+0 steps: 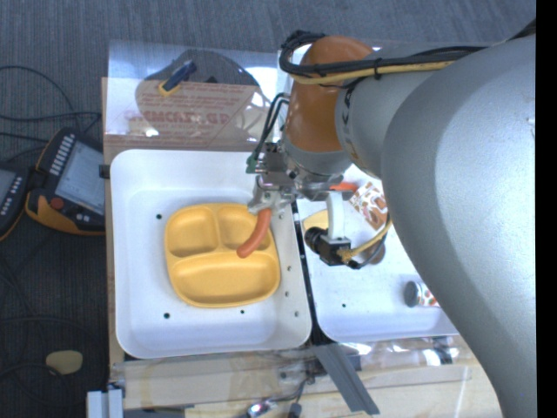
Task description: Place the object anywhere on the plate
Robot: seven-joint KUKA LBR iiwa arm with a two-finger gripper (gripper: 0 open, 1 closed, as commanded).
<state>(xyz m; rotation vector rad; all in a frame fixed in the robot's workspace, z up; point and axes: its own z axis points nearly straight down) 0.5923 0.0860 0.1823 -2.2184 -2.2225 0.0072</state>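
While the gripper (271,200) pinches the upper end of the orange sausage (254,233), its long axis slants down-left from the jaws, lower tip over the yellow plate's (213,277) right compartment, left bin (139,320).

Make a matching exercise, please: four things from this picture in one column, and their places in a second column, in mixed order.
Things:
1. yellow divided plate
2. orange sausage-shaped object
3. small can
4. teach pendant

Places:
A. on the floor, left of the bench
B. in the left white bin
C. in the right white bin
D. over the plate's right edge, under the gripper

Pairs: 1-B, 2-D, 3-C, 4-A
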